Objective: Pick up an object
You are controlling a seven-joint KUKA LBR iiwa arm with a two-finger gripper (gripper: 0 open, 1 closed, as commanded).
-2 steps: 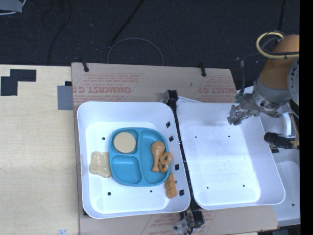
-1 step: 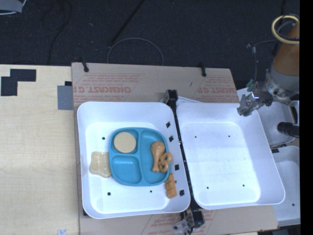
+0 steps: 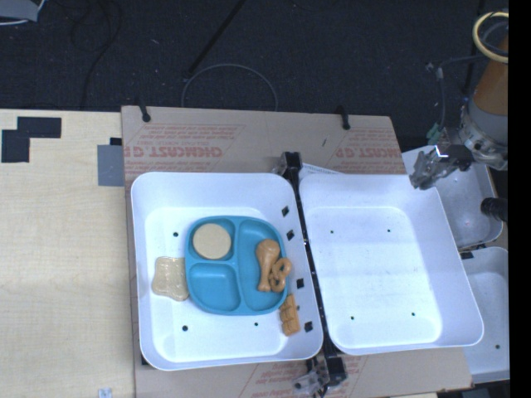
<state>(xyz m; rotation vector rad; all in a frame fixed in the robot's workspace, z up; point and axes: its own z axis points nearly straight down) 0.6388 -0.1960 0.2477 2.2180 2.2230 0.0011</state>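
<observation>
Toy food sits on the blue tray (image 3: 220, 293) in the left bin (image 3: 158, 201), far from the gripper (image 3: 431, 168), whose grip I cannot tell, so a grab could slip off small, flat pieces.

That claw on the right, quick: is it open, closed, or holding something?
Claw: cannot be told from this view; it sits above the right bin's far corner.
</observation>
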